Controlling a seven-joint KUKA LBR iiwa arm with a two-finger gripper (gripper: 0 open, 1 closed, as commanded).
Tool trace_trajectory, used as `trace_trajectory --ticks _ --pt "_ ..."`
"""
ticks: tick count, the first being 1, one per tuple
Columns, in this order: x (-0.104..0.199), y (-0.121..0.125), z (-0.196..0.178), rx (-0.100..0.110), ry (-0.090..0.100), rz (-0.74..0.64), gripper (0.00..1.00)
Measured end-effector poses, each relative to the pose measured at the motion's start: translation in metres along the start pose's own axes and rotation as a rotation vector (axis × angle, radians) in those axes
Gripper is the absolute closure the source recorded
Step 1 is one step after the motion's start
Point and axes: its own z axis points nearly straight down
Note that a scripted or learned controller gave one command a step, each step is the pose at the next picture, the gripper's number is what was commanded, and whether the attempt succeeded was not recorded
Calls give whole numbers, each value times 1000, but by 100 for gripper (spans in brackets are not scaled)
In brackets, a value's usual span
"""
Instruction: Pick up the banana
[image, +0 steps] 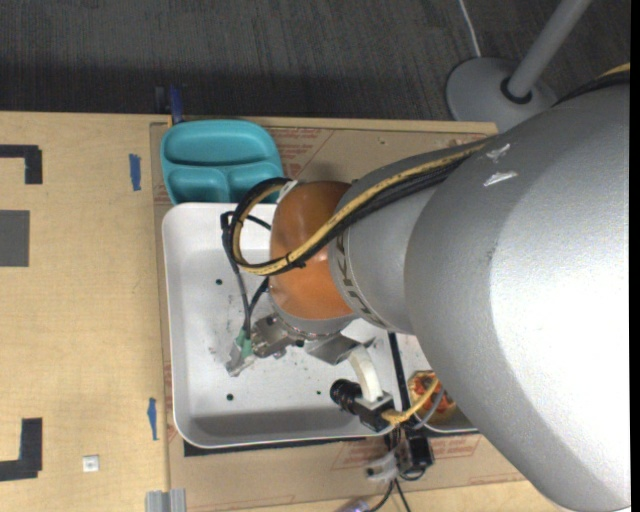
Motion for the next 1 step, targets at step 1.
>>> trace_trajectory --ticks 1 --pt "21 -17 -11 1 1 266 0"
